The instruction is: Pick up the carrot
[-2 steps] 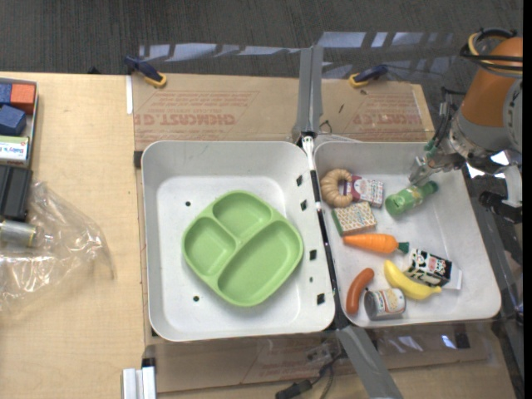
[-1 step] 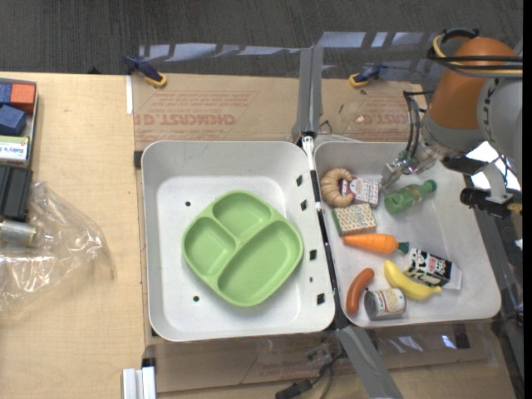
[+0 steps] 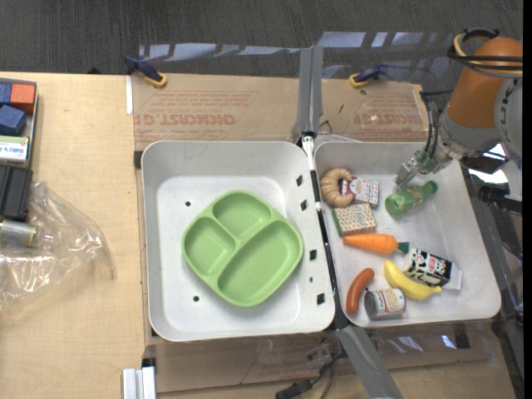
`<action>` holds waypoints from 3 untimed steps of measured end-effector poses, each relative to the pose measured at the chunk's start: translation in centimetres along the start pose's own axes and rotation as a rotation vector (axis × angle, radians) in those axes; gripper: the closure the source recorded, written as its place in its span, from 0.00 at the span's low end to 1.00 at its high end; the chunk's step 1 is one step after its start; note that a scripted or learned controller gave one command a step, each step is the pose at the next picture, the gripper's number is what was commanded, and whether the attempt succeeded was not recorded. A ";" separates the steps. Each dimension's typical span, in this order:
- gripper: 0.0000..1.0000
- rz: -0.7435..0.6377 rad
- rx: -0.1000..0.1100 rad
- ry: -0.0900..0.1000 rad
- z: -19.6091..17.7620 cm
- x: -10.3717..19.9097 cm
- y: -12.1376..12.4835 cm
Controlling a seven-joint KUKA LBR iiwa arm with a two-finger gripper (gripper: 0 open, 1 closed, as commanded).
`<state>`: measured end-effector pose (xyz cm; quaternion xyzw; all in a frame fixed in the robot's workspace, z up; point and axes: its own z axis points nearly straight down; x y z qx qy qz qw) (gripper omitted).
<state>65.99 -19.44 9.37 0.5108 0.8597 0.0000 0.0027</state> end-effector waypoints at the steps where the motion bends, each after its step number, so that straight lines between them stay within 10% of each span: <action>1: 1.00 -0.123 0.002 0.003 0.1 2.0 1.0; 3: 1.00 -0.348 0.000 0.002 0.0 -2.2 -1.7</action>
